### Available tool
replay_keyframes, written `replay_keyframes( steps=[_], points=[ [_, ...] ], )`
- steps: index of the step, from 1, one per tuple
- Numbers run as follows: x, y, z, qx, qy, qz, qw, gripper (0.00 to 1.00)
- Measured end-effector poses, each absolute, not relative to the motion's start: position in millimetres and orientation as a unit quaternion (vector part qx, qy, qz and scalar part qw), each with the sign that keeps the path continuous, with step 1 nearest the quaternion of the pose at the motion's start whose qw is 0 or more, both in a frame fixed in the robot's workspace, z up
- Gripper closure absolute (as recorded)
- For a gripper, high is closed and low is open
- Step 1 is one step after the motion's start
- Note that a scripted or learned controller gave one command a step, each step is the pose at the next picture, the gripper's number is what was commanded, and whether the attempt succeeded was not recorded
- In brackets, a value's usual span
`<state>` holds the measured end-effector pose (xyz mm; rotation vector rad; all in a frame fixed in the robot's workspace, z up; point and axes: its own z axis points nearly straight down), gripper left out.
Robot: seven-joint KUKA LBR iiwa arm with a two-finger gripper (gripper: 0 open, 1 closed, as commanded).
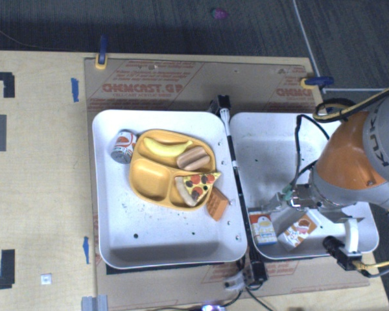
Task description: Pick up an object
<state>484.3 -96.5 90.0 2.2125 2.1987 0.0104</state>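
While the arm (350,167) reaches in from the right, its grey body and orange band sit over the right bin (259,141), and the wrist area hangs above the bin's lower middle. Fingers (292,198): hidden under the wrist, so I cannot tell whether they are open or closed, and nothing is seen between them.

Right bin holds two small cartons near its front edge: one carton (263,229) with a red top and blue base at the lower left, and a second carton (297,232), white and orange, tilted, just beside it to the right and partly under the arm.

Left bin (117,219) holds a yellow divided tray (149,173) with a banana (157,148), a hot dog (193,157) and a pizza slice (196,186). A small can (122,146) lies touching the tray's upper left. An orange cracker (216,205) lies at the tray's lower right corner.

Both bins rest on a cardboard sheet (149,83) on the worktop (32,186).
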Motion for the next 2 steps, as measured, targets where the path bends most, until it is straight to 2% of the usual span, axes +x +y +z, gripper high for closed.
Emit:
replay_keyframes(
  steps=[2],
  points=[
    [484.2, -96.4, 90.0, 0.709, 0.705, 0.0033, 0.011, 0.00]
  ],
)
